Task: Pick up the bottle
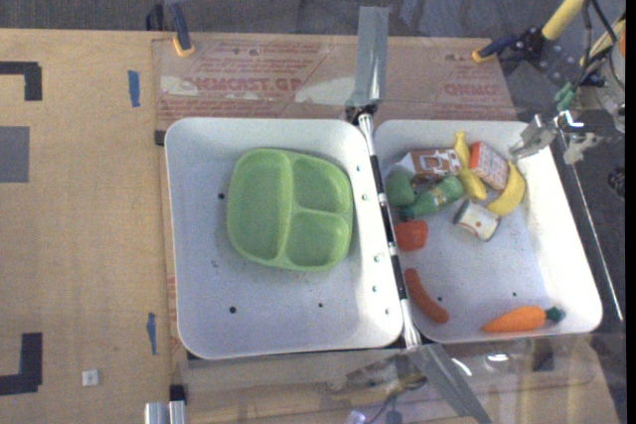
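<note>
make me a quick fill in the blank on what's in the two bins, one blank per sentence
1. The green divided plate lies in the ____ bin.
2. The carrot lies near the right bin's ____ right corner.
3. The green bottle lies just left of the ____.
4. The plate has ____ compartments.

Missing words: left; lower; banana; three

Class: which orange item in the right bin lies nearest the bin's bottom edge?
The carrot, with its green tip, near the bottom right corner; the sausage lies slightly higher, by the divider.
</note>
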Robot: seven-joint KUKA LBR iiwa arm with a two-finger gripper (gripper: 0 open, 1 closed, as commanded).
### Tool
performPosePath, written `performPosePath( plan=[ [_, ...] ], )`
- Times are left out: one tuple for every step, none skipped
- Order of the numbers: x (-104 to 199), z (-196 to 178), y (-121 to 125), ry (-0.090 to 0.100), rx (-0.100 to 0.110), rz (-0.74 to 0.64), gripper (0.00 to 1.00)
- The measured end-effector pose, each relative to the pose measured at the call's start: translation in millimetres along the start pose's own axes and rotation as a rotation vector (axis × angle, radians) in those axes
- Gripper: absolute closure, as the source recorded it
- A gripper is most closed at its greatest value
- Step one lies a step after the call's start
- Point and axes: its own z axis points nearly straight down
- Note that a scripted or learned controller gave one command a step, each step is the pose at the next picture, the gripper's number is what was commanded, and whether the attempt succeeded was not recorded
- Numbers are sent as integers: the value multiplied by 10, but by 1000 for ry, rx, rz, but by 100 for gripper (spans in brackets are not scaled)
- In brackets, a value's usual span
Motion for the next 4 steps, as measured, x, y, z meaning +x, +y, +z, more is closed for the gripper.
performPosePath(
  plan=[
    [403,403,158,2,2,209,0],
    [115,1385,178,2,3,438,0],
    [478,1881,-27,1,-7,679,0],
    [483,1786,-25,3,-6,679,100]
  ],
)
